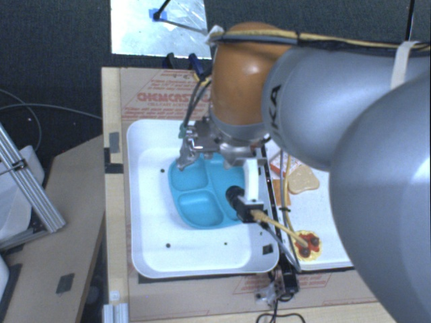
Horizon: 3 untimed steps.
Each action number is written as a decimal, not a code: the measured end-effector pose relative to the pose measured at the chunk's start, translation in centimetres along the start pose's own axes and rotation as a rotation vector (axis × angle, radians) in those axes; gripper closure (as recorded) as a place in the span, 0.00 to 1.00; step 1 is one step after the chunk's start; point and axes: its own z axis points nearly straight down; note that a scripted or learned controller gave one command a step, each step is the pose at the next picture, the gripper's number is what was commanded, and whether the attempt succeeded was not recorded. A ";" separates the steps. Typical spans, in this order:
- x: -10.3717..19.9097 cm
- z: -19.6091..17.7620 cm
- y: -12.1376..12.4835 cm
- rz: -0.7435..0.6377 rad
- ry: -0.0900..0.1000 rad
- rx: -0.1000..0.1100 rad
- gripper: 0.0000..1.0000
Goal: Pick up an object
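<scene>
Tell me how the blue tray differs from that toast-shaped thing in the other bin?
The blue tray is much larger than the toast-shaped piece. The tray is bright blue with compartments; the toast piece is tan and flat. The tray lies in the left bin, the toast piece in the right bin. Both lie flat.

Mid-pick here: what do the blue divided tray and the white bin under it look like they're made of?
The blue divided plastic tray looks like moulded plastic: uniform colour, smooth rounded compartment ridges, soft sheen. The shallow white bin also looks like smooth plastic, possibly coated, with rounded corners and a raised lip; the view cannot settle which.
</scene>
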 end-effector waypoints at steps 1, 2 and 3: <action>-1.5 -8.9 -5.7 0.001 0.001 -0.003 0.00; -6.9 -15.7 -6.6 0.009 -0.001 -0.006 0.00; -6.5 -16.4 -6.5 0.000 -0.002 -0.003 1.00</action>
